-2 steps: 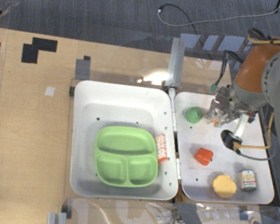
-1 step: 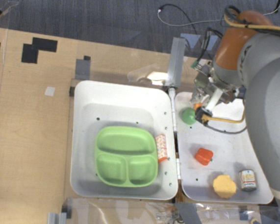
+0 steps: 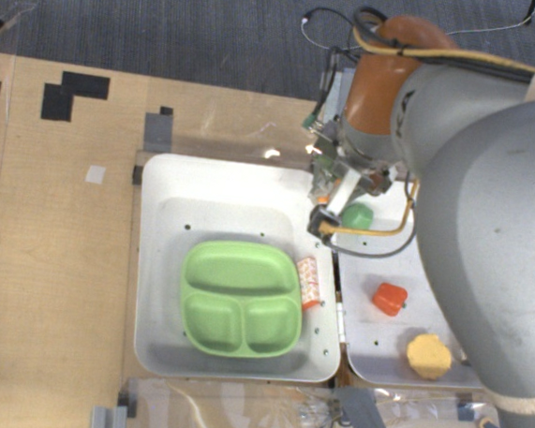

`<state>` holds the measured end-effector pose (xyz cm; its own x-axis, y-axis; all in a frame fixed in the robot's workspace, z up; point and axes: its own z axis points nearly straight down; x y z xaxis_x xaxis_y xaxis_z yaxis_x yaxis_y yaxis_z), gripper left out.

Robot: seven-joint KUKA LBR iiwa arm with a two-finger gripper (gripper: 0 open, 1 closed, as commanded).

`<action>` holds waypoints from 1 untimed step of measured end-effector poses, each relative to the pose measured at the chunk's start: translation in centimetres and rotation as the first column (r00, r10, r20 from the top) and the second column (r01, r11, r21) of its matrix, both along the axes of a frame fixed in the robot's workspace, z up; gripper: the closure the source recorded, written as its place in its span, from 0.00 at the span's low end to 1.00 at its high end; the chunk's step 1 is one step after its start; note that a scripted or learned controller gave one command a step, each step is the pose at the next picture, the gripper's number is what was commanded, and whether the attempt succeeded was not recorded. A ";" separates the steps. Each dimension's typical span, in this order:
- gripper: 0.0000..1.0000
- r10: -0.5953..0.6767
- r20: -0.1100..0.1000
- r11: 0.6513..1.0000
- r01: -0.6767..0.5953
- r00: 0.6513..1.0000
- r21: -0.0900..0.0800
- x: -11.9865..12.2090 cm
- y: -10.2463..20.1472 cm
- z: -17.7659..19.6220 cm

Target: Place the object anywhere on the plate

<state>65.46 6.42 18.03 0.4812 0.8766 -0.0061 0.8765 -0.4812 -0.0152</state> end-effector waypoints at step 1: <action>0.00 0.001 0.017 1.000 -0.001 1.000 -0.001 0.4 0.0 0.4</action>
